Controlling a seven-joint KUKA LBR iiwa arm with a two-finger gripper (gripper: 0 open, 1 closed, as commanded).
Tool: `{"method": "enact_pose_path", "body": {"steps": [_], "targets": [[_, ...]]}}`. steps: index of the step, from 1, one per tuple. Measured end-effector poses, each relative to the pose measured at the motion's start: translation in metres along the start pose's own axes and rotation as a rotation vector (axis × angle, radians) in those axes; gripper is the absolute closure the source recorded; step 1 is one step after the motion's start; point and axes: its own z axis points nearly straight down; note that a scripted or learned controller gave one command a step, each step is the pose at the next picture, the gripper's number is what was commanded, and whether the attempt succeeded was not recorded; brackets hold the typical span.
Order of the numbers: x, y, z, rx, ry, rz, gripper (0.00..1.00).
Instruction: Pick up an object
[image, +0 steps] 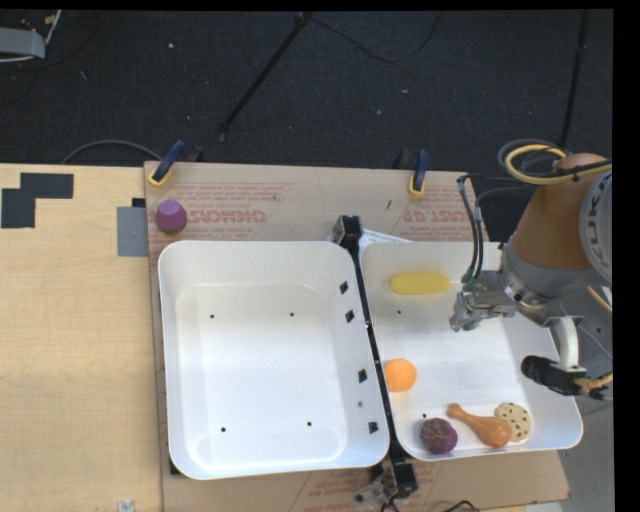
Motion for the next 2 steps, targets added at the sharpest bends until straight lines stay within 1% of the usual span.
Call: {"method": "enact_pose_path", "body": {"steps": [1, 2], "targets": [[0.002, 0.011, -0.055, -0.002, 0.0, -0.001, 1.0], [-0.008, 0.012, -0.109, -0.001, -0.001, 0.0, 1.0]]}}
